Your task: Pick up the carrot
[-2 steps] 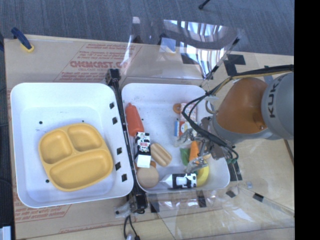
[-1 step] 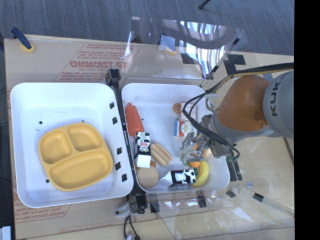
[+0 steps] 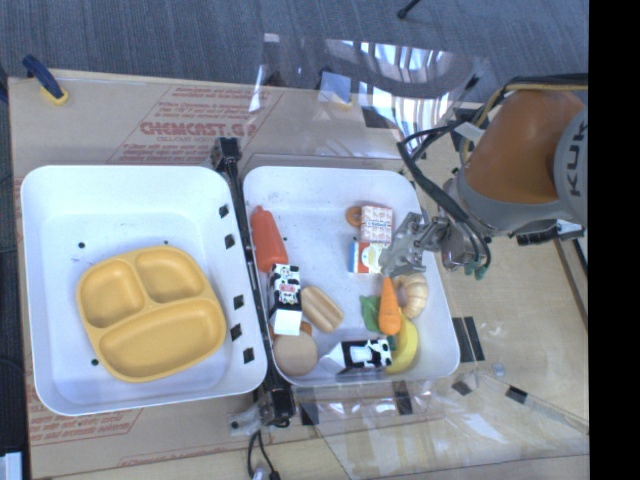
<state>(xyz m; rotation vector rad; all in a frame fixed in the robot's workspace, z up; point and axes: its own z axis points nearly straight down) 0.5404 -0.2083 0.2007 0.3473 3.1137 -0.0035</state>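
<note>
Orange tapered carrot (image 3: pixel 389 306) with green top lies in the right shallow white bin (image 3: pixel 320 183), between a beige shell-shaped piece (image 3: pixel 412 293) and a yellow banana (image 3: pixel 404 348). Metal fingers (image 3: pixel 407 248) hover just above it; their opening I cannot tell. Approach step, I judge; next: descend, centre on carrot.

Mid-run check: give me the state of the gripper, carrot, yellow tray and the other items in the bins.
Gripper: above right bin, just over the carrot.
Carrot: lying in right bin, not gripped.
Yellow tray: flat in left bin, nothing in it.
Banana: lying beside the carrot.
Hot dog bun: lying flat.
</note>
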